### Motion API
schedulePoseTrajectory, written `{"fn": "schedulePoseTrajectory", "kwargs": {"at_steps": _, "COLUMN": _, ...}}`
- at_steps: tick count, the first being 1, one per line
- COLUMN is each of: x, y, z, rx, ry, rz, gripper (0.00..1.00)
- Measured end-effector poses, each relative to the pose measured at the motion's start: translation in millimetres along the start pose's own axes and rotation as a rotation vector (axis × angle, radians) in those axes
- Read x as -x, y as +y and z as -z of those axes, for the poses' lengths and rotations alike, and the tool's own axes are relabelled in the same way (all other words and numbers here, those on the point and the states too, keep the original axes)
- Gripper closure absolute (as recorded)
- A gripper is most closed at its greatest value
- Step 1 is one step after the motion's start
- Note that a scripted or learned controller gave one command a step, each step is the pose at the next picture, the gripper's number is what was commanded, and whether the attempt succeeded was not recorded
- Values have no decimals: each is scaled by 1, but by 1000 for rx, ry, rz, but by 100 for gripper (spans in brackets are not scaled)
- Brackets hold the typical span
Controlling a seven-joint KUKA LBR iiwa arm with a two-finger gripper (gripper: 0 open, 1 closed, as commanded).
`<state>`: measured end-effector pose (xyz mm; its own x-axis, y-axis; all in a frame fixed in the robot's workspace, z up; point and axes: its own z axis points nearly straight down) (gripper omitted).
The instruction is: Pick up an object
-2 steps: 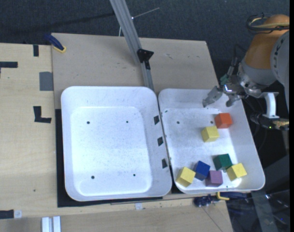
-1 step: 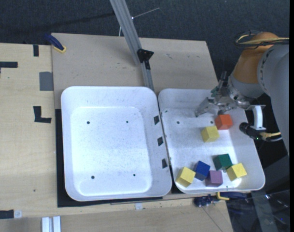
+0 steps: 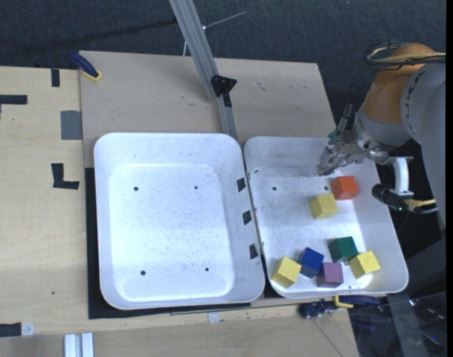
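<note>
End effector poised over the orange block

We saw the end effector (image 3: 332, 162) low in the right bin (image 3: 286, 155), apparently lining up the orange block (image 3: 345, 187) beside it near the desk's right edge; we couldn't tell its opening.

Orange block (image 3: 345, 187) and yellow block (image 3: 323, 206) mid right bin, near its front edge yellow (image 3: 286, 271), blue (image 3: 312, 261), purple (image 3: 331, 274), green (image 3: 343, 248), yellow (image 3: 365, 263) cubes clustered

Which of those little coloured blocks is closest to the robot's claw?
The orange block, just below the gripper in the right bin. The yellow one sits slightly farther; the rest cluster at the bin's near edge.
</note>
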<state>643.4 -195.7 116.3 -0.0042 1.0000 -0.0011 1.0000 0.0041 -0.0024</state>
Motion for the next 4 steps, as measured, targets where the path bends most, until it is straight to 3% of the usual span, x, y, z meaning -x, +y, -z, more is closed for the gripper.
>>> {"fn": "schedulePoseTrajectory", "kwargs": {"at_steps": 2, "x": -7, "y": 18, "z": 110, "rx": 8, "ry": -1, "rz": -2, "gripper": 100}}
{"fn": "schedulePoseTrajectory", "kwargs": {"at_steps": 3, "x": -8, "y": 18, "z": 138, "rx": 5, "ry": 0, "rz": -2, "gripper": 100}}
{"fn": "schedulePoseTrajectory", "kwargs": {"at_steps": 4, "x": -65, "y": 24, "z": 128, "rx": 1, "ry": 2, "rz": 2, "gripper": 100}}
